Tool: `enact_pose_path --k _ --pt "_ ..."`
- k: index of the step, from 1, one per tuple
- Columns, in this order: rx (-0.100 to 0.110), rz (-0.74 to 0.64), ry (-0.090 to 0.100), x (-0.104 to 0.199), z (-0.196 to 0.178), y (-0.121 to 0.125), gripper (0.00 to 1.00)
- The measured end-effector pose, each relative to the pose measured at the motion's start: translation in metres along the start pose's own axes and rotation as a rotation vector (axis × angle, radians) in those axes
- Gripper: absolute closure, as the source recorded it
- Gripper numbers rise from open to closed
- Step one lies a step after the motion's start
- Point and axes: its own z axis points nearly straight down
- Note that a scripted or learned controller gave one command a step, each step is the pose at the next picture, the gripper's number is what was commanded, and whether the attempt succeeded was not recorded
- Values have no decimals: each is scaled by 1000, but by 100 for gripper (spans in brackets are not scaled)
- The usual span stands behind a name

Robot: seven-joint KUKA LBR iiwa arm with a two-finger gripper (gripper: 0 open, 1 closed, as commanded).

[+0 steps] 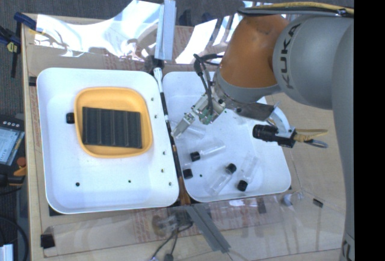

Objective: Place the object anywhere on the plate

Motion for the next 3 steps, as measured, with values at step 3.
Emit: enact_pose_path --k 3 --pt "-3 -885 -7 -21 11 53 0"
